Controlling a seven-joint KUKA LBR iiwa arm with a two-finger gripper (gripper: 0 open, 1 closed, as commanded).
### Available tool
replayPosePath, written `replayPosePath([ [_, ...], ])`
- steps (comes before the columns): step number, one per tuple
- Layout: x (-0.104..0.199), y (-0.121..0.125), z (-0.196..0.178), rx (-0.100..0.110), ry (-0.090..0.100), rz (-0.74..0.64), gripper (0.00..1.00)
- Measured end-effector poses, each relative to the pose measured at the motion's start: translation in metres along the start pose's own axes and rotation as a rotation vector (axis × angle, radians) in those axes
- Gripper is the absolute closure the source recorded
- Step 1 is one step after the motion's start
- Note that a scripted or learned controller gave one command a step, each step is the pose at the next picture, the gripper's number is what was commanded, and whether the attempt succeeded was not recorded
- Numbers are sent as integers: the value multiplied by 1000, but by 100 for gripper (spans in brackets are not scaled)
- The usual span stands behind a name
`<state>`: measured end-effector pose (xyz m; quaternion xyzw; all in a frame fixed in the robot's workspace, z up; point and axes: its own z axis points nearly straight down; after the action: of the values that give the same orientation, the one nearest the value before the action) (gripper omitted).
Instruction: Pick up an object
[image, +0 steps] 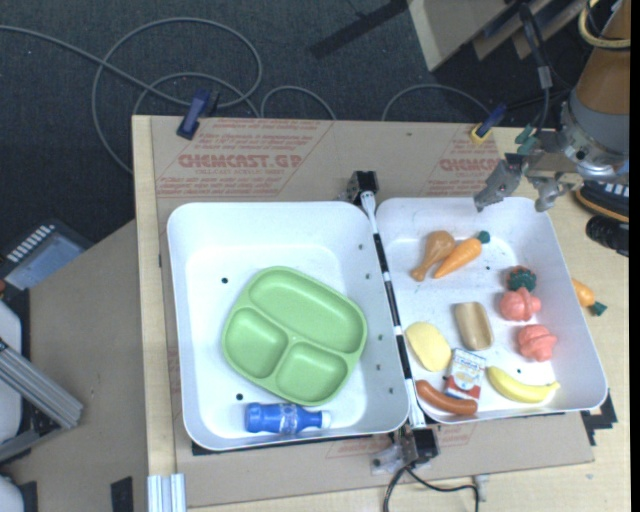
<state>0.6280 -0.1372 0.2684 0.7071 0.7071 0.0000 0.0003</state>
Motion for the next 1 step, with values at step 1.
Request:
replayPosePath([
  [1, 7, 8, 104, 3, 1, -1, 0],
])
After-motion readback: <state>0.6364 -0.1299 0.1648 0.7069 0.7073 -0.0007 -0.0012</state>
